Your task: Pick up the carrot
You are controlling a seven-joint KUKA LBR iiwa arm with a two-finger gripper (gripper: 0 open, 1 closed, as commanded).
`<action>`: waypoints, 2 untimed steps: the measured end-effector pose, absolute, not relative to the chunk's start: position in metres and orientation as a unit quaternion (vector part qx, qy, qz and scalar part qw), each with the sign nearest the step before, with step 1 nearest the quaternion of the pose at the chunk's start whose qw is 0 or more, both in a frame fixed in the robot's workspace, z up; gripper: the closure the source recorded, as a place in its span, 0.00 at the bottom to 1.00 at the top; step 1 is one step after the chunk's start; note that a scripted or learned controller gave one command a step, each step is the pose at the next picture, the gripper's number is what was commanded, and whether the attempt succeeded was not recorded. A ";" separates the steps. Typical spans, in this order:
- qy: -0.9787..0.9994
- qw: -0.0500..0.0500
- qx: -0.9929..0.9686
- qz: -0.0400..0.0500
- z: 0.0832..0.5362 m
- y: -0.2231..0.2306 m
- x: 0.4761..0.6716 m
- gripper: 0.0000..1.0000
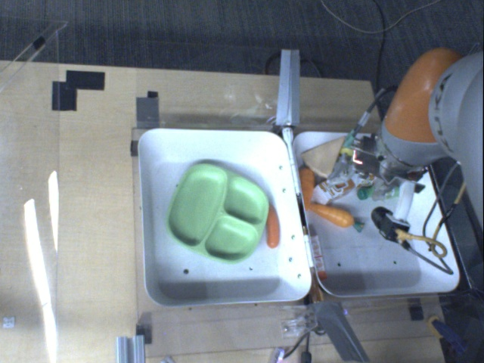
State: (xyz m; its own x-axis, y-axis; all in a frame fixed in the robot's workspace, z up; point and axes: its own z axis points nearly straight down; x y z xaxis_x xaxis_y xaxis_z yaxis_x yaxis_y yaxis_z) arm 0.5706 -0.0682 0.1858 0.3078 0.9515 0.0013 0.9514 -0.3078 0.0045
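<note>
An orange carrot [332,215] lies across the left part of the right bin [378,274], its green tip pointing right. A second orange carrot-like piece [272,228] lies in the left bin [219,286], against the right edge of the green plate [215,210]. A third orange piece [306,183] stands along the right bin's left wall. My gripper [361,178] hangs over the upper middle of the right bin, just up and right of the carrot there and apart from it. Nothing shows between its fingers.
A white tube-like object [327,194] lies between the gripper and the carrot. A beige wedge [321,156] rests in the right bin's back left corner. The green three-compartment plate takes up most of the left bin. A metal divider [288,89] separates the bins.
</note>
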 end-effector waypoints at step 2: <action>0.582 0.000 0.814 0.001 0.185 -0.035 0.493 0.00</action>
